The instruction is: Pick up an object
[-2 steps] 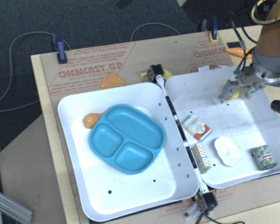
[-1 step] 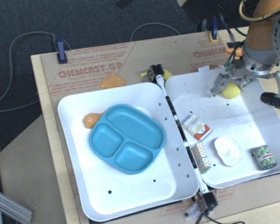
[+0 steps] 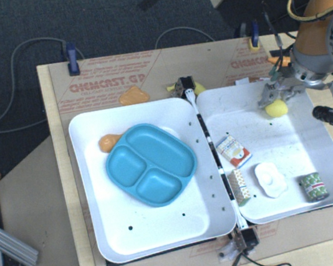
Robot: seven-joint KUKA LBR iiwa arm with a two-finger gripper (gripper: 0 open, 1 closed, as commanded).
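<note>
Packet (image 3: 233,151) beside white lid (image 3: 270,179)

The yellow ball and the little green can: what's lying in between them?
In the camera view, bare white bin floor mostly lies between the yellow ball and the green can. The white lump sits just left of that line.

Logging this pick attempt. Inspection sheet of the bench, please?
Surface: two white bins side by side on a board.
Job's things: yellow ball, snack packet, white lump, green can in right bin.
Clutter: blue divided tray and orange piece in left bin.
Grippers: gripper just above the ball; grasp unclear.
Cables: black cable on floor.
Surroundings: dark carpet.
</note>
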